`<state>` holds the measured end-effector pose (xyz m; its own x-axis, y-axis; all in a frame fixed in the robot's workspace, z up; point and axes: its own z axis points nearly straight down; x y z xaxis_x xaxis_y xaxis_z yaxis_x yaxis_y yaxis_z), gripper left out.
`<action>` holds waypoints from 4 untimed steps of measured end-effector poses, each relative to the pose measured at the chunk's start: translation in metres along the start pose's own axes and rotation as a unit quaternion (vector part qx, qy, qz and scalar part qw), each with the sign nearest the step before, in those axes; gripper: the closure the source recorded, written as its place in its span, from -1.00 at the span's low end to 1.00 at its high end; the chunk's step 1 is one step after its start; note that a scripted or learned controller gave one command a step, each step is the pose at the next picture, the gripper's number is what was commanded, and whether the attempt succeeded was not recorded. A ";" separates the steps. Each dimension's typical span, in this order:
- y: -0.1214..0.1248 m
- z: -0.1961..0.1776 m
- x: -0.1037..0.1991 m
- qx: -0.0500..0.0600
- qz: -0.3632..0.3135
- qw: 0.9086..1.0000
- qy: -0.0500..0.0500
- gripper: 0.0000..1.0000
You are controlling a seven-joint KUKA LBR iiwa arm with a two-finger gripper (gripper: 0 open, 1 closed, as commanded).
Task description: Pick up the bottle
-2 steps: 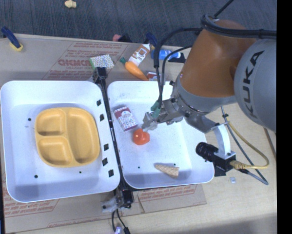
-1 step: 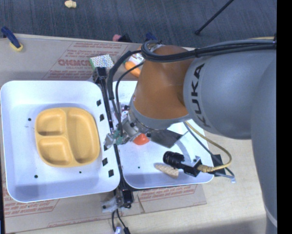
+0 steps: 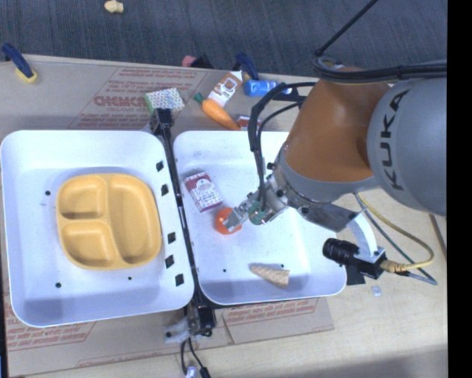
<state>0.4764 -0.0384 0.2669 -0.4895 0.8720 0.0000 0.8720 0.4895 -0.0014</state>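
Bottle (image 3: 222, 90): small, white body with an orange label and dark cap end. Lying on its side, tilted diagonally, at upper centre of the frame. It rests on the cardboard beyond the right bin's far rim, outside both bins.

Right bin's (image 3: 220, 290) far corner behind the arm (image 3: 338, 144); tool (image 3: 247, 215) finger state unclear
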 end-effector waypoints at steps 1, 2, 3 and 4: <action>0.026 0.076 0.047 0.002 -0.010 1.000 0.001 1.00; 0.035 0.023 0.062 0.000 0.116 0.993 0.000 1.00; 0.015 0.076 0.029 0.002 0.127 0.992 0.001 1.00; 0.008 -0.022 0.013 0.000 0.047 0.999 0.000 1.00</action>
<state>0.4768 -0.0234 0.2886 -0.4058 0.9140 0.0000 0.9140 0.4058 -0.0010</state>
